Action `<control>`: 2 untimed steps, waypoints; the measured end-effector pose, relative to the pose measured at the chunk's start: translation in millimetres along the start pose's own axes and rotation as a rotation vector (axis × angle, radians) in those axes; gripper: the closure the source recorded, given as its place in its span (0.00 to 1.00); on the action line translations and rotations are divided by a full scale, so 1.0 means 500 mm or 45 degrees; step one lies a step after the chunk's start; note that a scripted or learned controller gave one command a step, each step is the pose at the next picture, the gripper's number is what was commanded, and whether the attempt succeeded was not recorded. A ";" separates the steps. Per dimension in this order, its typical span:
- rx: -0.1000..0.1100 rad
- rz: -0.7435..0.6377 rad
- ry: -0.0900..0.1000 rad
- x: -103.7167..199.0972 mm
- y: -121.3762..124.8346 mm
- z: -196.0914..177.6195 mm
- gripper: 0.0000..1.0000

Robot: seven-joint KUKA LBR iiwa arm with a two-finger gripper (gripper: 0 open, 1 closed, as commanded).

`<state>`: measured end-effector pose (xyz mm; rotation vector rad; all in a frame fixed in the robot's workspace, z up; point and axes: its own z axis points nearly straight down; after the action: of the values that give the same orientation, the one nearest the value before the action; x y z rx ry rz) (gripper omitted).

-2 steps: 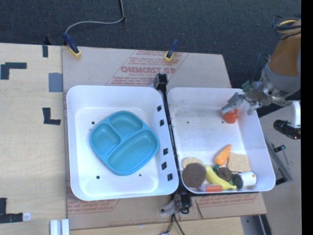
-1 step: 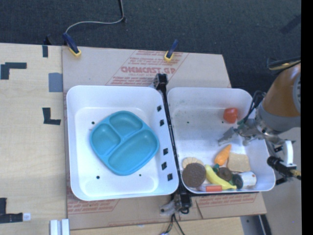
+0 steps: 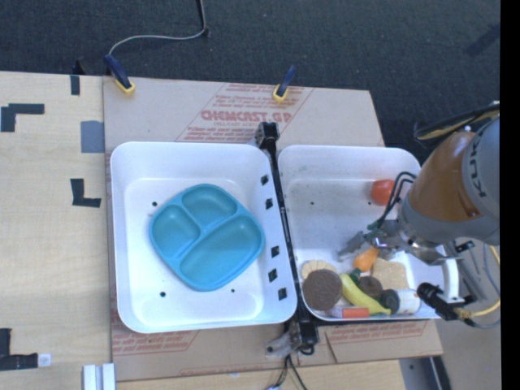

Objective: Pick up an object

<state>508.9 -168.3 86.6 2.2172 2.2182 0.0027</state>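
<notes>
My gripper (image 3: pixel 363 242) hangs low over the right bin (image 3: pixel 325 173), just above the pile of toy food along the bin's near wall. A small orange piece (image 3: pixel 366 259) lies directly under it, touching or nearly touching it. Close by lie a yellow banana (image 3: pixel 362 296), a round brown cookie (image 3: pixel 322 288), a pale cracker (image 3: pixel 317 267) and a slice of bread (image 3: pixel 393 275). An orange-red ball (image 3: pixel 382 190) rests apart, near the bin's far right side. I see nothing lifted off the bin floor.
A blue divided plate (image 3: pixel 207 236) lies in the middle of the left bin (image 3: pixel 130 177). The ridge between the bins (image 3: pixel 276 218) runs just left of the food pile. A white bottle-like item (image 3: pixel 406 301) lies at the right bin's near corner.
</notes>
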 end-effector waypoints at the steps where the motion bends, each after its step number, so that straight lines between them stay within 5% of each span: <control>1: -0.005 -0.002 -0.003 -0.098 0.217 -0.001 0.00; 2: 0.015 -0.003 0.012 -0.104 0.320 0.003 0.00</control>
<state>668.8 -220.3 86.0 2.2254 2.2315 -0.0004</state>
